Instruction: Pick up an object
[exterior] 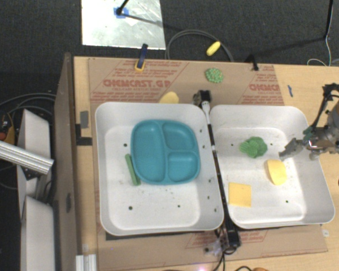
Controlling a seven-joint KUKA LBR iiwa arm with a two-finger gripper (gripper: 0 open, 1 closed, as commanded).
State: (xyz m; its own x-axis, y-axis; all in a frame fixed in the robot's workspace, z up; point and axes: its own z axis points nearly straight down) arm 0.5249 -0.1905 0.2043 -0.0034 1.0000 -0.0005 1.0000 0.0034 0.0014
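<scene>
1. Gripper (pixel 287 149) reaches in from the right over the right bin (pixel 313 205), low above its floor, with its tip pointing left; whether it is released or clenched I cannot tell, and nothing can be seen held in it.
2. Just below and left of the tip lies a yellow wedge (pixel 276 172), close to it — whether they touch cannot be made out.
3. A green broccoli-like piece (pixel 253 147) sits on the bin floor to the left of the tip, a little apart from it.
4. A flat yellow square (pixel 240 195) lies nearer the front of the same bin, left of and below the wedge, apart from both other pieces.
5. The left bin (pixel 110 208) holds a teal plate (pixel 164 152) with three compartments, set roughly in the middle.
6. A green stick (pixel 131 169) lies against the plate's left edge, running roughly front to back.
7. Behind the bins, on the brown board (pixel 130 83), a small green knobbly ball (pixel 214 75) rests near the printed lettering, and a pale yellow piece (pixel 169 98) sits right at the left bin's back rim.
8. Further back on the dark floor lie a small yellow object (pixel 213 48) and a shiny metal sheet (pixel 122 16).
</scene>
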